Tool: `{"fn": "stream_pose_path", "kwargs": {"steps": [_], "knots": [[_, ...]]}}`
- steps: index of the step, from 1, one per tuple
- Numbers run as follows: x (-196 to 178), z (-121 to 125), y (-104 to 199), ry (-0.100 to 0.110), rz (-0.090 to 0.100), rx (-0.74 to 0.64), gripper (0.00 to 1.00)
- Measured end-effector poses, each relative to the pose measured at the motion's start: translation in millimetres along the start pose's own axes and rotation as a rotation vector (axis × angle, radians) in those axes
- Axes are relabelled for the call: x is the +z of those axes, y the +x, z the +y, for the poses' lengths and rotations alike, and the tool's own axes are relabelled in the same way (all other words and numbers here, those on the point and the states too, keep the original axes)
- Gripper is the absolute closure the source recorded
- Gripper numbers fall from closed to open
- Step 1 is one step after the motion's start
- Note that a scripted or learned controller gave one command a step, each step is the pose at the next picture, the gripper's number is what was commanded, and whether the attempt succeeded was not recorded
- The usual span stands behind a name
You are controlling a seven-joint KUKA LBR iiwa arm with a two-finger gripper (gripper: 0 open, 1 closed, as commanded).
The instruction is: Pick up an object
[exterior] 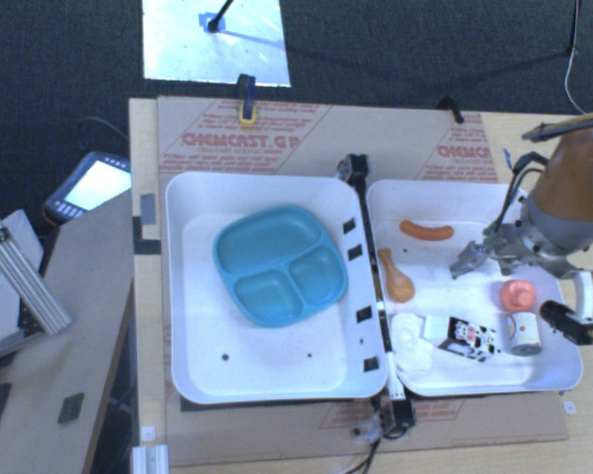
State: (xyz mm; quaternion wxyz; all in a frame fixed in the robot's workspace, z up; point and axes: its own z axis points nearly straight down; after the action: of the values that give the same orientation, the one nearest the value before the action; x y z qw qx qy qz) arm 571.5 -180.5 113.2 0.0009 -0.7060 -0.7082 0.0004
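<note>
Right bin (pixel 474 378) | pink cup (pixel 519 294) just beside fingers (pixel 471 260)

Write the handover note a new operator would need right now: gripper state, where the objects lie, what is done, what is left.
Gripper: over the right bin, nothing seen between its fingers; open or shut unclear.
Right bin: sausage, wooden spoon, pink cup, small can, black-and-white carton.
Left bin: blue divided plate.
Done: nothing lifted.
Left: grasp and raise one object; the spoon and sausage look nearest.
</note>
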Motion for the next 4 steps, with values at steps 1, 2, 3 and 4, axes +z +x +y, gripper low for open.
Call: {"fn": "stream_pose_path", "kwargs": {"steps": [1,2,3,4], "knots": [[-13.6,1.8,-0.9,-0.006,-0.002,0.001,1.0],[-64.5,0.1,-10.7,-0.008,-0.003,0.004,1.0],[-108.5,1.8,-11.1,-0.008,-0.003,-0.001,1.0],[-117.3,21.5,37.3,-0.005,0.001,-0.006,1.0]]}}
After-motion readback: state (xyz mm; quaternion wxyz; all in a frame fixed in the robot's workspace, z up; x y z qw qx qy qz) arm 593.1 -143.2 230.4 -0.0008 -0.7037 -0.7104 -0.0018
